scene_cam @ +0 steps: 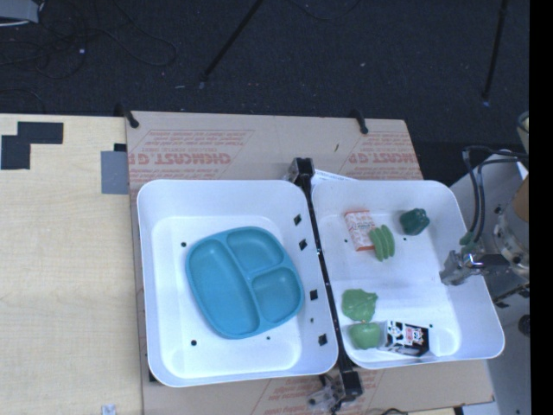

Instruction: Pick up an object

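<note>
Parked at right bin's (471, 331) right rim: end effector (458, 269), finger state untellable; nearest, up-left: dark green toy (414, 221); striped gourd (382, 242) beyond, long axis upright.

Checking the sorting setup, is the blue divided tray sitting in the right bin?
No, the blue divided tray lies in the left bin.

two white bins (164, 206), one blue tray (244, 280), six small objects (382, 242)
</note>
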`<action>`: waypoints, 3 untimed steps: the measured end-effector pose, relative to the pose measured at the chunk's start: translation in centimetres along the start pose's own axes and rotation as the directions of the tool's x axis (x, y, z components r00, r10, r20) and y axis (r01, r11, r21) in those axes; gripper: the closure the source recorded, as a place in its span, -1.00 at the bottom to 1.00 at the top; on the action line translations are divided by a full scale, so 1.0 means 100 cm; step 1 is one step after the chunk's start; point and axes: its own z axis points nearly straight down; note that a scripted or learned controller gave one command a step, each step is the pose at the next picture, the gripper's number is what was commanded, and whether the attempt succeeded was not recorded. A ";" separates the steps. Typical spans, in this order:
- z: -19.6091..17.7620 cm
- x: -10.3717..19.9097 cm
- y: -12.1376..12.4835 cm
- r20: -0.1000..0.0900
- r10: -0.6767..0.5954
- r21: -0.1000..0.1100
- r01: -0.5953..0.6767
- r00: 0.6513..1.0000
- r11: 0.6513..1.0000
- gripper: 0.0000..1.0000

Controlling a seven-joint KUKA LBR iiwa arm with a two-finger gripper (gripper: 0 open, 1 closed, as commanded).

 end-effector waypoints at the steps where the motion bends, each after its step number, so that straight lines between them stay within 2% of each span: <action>1: -0.034 -0.001 0.001 0.000 -0.001 0.000 0.001 1.000 1.000 1.00; 3: -0.027 0.088 0.030 -0.002 -0.002 0.006 0.002 1.000 1.000 1.00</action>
